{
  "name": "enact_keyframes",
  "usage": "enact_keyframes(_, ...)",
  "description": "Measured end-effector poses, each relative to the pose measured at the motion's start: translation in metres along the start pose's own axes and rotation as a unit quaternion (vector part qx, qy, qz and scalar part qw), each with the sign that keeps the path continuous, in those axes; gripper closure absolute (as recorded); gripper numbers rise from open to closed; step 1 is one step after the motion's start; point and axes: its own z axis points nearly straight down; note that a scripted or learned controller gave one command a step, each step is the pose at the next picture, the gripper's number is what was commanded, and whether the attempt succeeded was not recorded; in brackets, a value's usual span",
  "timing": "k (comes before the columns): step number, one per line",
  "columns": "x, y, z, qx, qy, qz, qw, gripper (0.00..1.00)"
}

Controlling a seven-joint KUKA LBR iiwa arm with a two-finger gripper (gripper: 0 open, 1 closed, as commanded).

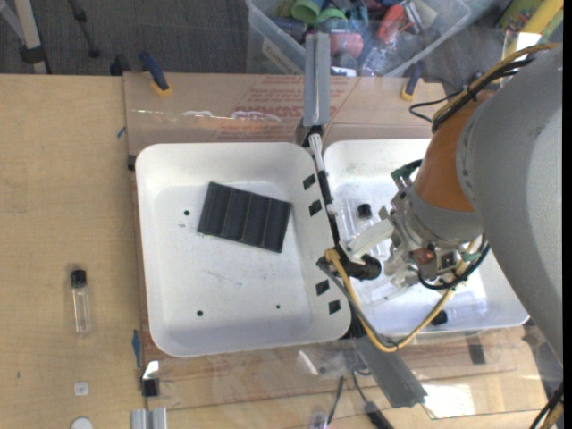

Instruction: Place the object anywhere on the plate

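Observation:
A dark grey ribbed rectangular plate (pixel 245 216) lies flat in the left bin (pixel 170 320), toward its back. My gripper (pixel 386 256) is down in the right bin (pixel 500 307), close to the wall between the two bins. It is largely hidden by the wrist and cables. A small black piece (pixel 364 211) sits on the right bin's floor just behind the gripper. Pale, clear-looking material (pixel 368 235) shows under the gripper; I cannot make out what it is.
The grey arm with its orange band (pixel 447 172) covers the right bin's right half. A yellow cable (pixel 393 333) loops over that bin's front rim. A clear tub of toys (pixel 357 7) stands behind the bins. A small vial (pixel 80 300) lies on the bench at left.

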Motion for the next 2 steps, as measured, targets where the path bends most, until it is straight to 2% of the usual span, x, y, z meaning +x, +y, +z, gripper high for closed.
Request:
enact_keyframes(1, 0.06, 0.008, -0.001, -0.001, 0.002, 0.031, 0.9995, 1.0)
enact_keyframes(2, 0.116, 0.029, -0.002, -0.002, 0.003, 0.031, 0.9995, 1.0)
